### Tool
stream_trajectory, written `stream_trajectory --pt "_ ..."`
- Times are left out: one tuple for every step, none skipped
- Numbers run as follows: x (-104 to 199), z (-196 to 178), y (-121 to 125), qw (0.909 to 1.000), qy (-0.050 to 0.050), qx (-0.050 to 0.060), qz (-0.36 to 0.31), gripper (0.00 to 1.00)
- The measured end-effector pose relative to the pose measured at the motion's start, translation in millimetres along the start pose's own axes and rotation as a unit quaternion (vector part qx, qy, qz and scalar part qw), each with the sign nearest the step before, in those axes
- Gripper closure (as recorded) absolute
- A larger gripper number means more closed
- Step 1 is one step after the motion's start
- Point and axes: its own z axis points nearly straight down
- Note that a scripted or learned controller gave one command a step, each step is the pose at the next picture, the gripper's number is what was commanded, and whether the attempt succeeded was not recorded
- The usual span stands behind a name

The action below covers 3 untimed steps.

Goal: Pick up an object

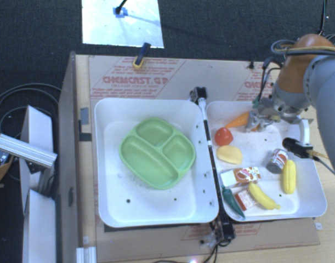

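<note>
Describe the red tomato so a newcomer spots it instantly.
Start at the right-hand white bin, the one crowded with toy food. Near its left wall, towards the far end, sits the tomato, just above a pale yellow piece. It is the round, all-red item; the neighbouring carrot is orange and tapered.

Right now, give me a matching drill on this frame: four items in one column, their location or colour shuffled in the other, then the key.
Column 1:
1. divided plate
2. tomato
3. can
4. carrot

Column 2:
A. orange, at the far end of the right bin, beside the end effector
B. red, near the divider between the bins
C. green, alone in the left bin
D. lying on its side next to an upright-pointing banana

Pairs: 1-C, 2-B, 3-D, 4-A
</note>
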Motion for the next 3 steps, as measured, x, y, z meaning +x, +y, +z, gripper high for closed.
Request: stream_trajectory --pt "-14 -81 -94 0.9999 -0.002 -0.016 0.004 1.00" --pt "-37 -103 -50 0.9998 -0.003 -0.020 0.000 1.00" --pt "-46 -107 -12 0.9998 -0.002 -0.019 0.000 1.00"
